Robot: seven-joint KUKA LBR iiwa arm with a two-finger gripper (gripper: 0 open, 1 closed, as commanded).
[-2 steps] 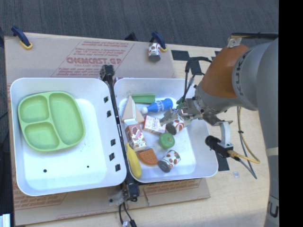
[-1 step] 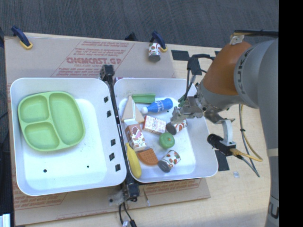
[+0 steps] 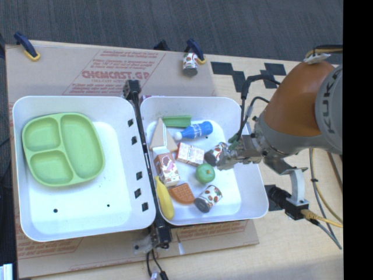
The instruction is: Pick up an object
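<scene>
- The left bin holds a green plate with three sections, lying flat toward its upper left.
- The right bin holds a crowd of small things: a yellow banana along the left wall, a white wedge, and a brown-and-white carton.
- Further right lie a green block, a blue bottle, a small box, an orange waffle piece, a green apple and a can.
- The gripper sits low over the bin's right half, just above the apple, touching or just beside a small red-and-white thing; whether it is wide or closed I cannot tell.
</scene>
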